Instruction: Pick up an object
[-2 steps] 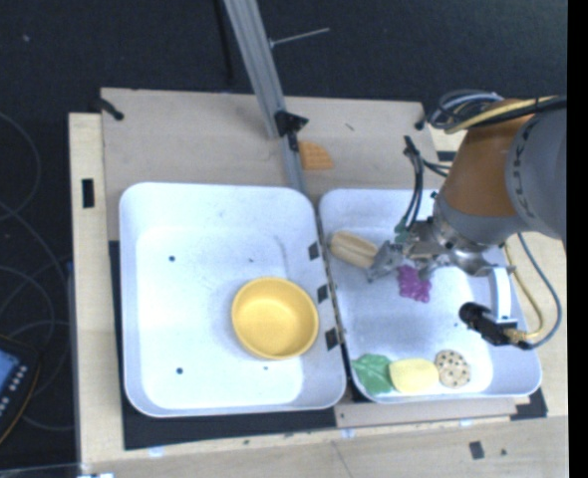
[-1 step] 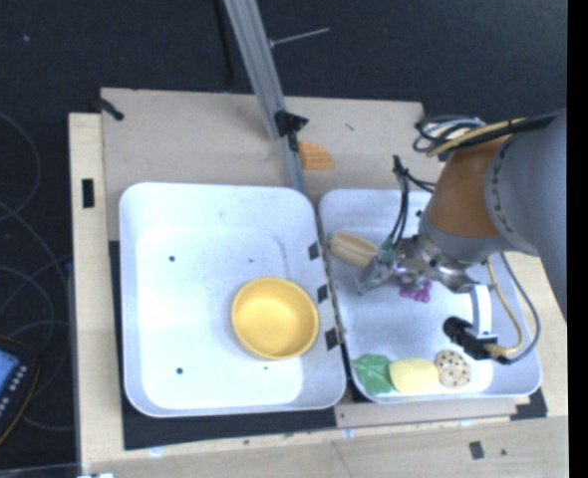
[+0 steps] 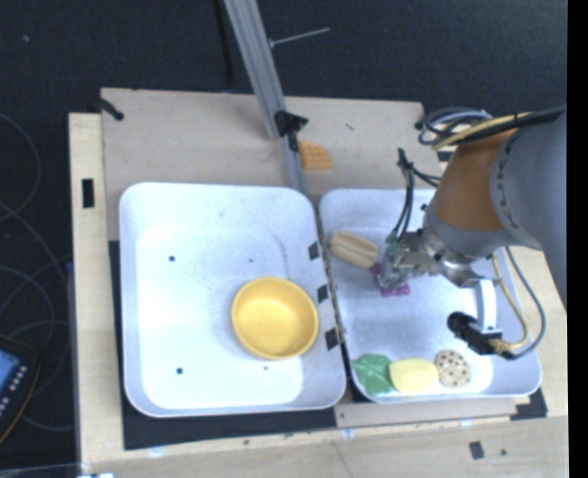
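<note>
My gripper [image 3: 393, 270] reaches down into the right bin [image 3: 424, 317] near its left side. Directly under its tip lies a small purple object [image 3: 396, 289], partly covered by the gripper. A tan cylinder-shaped piece [image 3: 351, 249] lies just to the gripper's left, close to or touching it. Along the front wall of the right bin sit a green item [image 3: 372, 370], a pale yellow item [image 3: 412, 374] and a chocolate-chip cookie [image 3: 453, 368]. A yellow bowl [image 3: 274, 317] stands upright in the left bin [image 3: 174, 267], near its right wall.
The grey arm with its orange band [image 3: 468, 192] and dangling cables covers the right bin's far right part. A slanted metal post [image 3: 259, 63] rises behind the bins, with a small orange piece [image 3: 314, 156] on the bench beside it.
</note>
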Motion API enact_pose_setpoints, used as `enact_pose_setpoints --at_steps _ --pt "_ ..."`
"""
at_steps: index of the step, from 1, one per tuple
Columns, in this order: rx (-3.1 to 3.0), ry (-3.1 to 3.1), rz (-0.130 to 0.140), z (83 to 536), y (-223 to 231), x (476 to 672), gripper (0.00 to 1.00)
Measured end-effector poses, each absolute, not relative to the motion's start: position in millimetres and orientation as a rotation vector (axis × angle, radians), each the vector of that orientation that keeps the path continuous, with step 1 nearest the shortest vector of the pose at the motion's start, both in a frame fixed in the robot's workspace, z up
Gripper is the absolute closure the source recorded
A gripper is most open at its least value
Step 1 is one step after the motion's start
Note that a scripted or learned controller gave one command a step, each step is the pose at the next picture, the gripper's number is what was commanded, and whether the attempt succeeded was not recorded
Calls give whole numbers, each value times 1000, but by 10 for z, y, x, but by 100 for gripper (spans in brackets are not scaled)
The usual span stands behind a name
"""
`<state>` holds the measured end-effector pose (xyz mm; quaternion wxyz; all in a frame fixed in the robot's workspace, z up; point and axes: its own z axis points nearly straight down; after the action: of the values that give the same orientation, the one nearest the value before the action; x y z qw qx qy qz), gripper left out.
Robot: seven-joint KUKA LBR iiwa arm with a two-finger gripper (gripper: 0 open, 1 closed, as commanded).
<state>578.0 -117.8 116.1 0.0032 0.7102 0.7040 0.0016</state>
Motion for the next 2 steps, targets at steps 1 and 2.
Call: enact_pose_setpoints --at_steps 1,2 --pt "2215 2221 5 1619 -1176 5859 100" --pt "2213 2221 7 2181 -1112 5947 100"
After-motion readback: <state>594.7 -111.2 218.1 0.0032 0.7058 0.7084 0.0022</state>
